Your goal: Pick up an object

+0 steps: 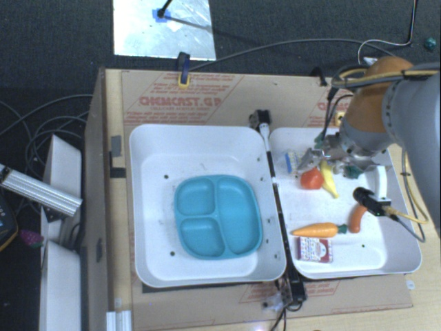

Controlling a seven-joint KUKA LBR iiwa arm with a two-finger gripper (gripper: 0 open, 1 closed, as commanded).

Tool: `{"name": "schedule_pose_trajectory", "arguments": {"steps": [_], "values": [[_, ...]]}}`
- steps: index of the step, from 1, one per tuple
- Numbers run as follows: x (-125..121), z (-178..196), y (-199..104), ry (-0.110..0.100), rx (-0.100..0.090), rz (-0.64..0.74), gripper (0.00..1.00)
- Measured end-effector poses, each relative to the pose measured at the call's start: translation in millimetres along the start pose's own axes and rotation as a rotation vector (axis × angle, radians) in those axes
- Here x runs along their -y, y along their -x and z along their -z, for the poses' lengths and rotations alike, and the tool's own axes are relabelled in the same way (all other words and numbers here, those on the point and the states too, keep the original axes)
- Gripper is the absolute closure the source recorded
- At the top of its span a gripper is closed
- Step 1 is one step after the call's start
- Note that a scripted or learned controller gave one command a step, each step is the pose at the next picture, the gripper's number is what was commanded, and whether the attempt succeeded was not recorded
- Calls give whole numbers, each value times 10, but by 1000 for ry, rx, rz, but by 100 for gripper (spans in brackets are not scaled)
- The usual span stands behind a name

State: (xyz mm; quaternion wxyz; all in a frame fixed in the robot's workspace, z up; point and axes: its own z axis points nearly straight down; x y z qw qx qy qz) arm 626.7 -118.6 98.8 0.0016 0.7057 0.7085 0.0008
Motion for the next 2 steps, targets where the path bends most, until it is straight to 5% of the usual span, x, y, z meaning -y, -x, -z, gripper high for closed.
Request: {"name": "schedule_pose_trajectory", "arguments": {"steps": [1, 2], "values": [[-10, 110, 2, 3, 1, 4, 100], [-9, 109, 1, 2, 1, 4, 0]]}}
